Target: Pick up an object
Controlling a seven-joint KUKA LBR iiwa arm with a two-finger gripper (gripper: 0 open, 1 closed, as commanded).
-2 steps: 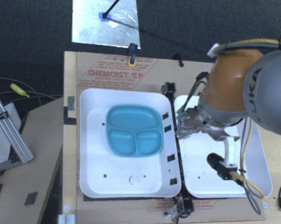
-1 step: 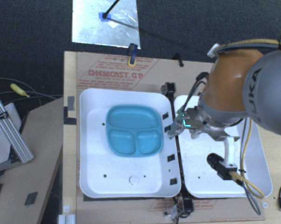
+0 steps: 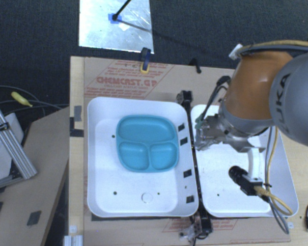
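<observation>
Nearest the camera, the front rims of two white bins sit side by side on the tabletop, clipped together along their shared wall so neither slides when the arm pushes into them. The right bin shows bare white floor, with a black cable fitting of the arm hanging over it. Above that, the arm leans down over this bin's left side, its pincer low by the dividing wall; I cannot tell its state. The left bin holds a blue divided tray, lying flat, well apart from the pincer, the one visible object to pick.
</observation>
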